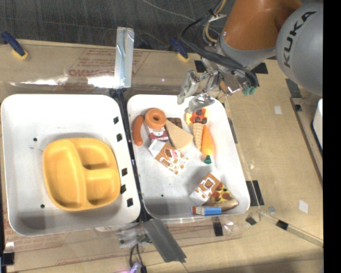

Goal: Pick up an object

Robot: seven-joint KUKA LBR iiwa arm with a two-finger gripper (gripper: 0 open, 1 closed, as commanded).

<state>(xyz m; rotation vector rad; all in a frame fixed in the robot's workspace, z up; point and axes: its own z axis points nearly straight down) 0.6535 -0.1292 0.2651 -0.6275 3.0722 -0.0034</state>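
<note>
I see a yellow tray [81, 172] in the left bin [23, 110]; toy food [176, 144] fills the right bin [238, 178], the gripper [200, 95] at its 12 o'clock edge.

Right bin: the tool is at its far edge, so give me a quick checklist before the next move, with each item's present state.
1. Tool over the right bin: ok, it sits at the far rim.
2. Something between its fingers: cannot tell, that area is cluttered.
3. Target beneath it: ok, the small toy car and the carrot lie just below.
4. Room around the target: not ok, car, carrot and cheese wedge crowd together near the wall.
5. Other items apart from the descent: ok, the donut, sausage and pizza slice lie farther off.
6. Yellow tray in the left bin: ok, well away.
</note>
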